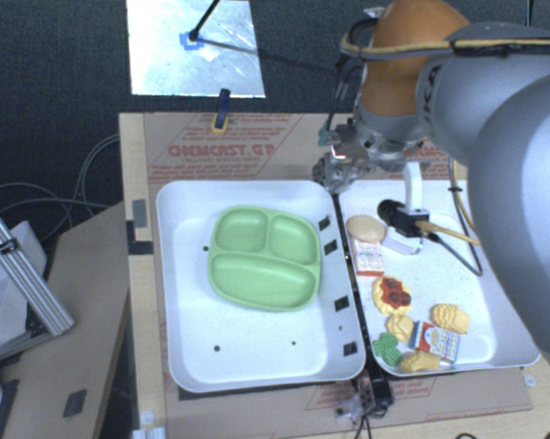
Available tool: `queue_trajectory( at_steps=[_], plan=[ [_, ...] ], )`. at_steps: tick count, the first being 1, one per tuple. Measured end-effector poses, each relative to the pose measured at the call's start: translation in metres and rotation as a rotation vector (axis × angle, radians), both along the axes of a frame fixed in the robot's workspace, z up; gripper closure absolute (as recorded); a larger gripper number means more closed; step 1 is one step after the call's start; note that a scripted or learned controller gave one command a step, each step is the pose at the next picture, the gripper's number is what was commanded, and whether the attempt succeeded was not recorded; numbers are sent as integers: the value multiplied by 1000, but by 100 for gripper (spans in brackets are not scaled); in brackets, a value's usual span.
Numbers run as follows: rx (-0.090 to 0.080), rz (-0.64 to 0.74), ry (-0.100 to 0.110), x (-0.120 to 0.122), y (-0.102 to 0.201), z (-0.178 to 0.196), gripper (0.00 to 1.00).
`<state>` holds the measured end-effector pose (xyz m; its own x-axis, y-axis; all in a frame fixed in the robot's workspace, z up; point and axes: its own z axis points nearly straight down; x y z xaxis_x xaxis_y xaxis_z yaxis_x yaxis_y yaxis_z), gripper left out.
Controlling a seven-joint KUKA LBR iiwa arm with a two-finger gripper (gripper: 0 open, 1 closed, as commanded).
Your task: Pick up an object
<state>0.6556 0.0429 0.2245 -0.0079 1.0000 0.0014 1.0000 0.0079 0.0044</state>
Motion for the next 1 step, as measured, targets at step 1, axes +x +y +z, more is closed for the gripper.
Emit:
queue_trajectory(
  at_steps=[1],
  plan=[
    [-3, -8, 2, -3, -23, 0, 100]
  ],
)
